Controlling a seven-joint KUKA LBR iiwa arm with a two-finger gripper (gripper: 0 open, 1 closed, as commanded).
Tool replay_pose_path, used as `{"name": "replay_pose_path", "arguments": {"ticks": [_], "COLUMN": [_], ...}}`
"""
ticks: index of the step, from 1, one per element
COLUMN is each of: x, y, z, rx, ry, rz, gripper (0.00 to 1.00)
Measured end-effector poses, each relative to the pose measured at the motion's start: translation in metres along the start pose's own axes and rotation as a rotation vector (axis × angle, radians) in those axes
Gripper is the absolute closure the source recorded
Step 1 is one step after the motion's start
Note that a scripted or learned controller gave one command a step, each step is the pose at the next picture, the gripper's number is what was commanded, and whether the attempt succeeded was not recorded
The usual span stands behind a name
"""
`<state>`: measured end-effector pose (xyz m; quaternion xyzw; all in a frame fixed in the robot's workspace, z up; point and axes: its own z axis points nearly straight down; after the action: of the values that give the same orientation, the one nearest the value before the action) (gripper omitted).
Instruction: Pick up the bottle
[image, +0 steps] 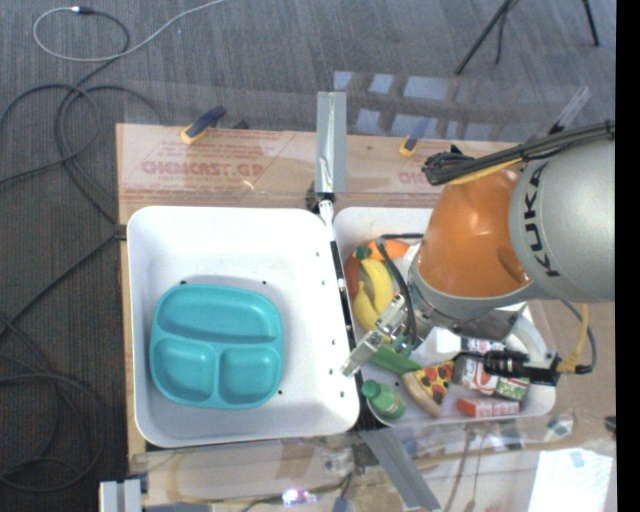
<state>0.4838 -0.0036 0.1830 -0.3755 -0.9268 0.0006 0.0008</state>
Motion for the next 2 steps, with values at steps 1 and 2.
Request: {"name": "replay_pose_path", "arguments": {"ticks": [1,2], "x": [0.0000,0.0000], "y": [0.0000,0.0000], "z": [0.0000,0.0000], "rx": [0.000,0.000], "ry": [0.000,0.000], "rz": [0.000,0.000], "gripper": [0.00,0.00]}}
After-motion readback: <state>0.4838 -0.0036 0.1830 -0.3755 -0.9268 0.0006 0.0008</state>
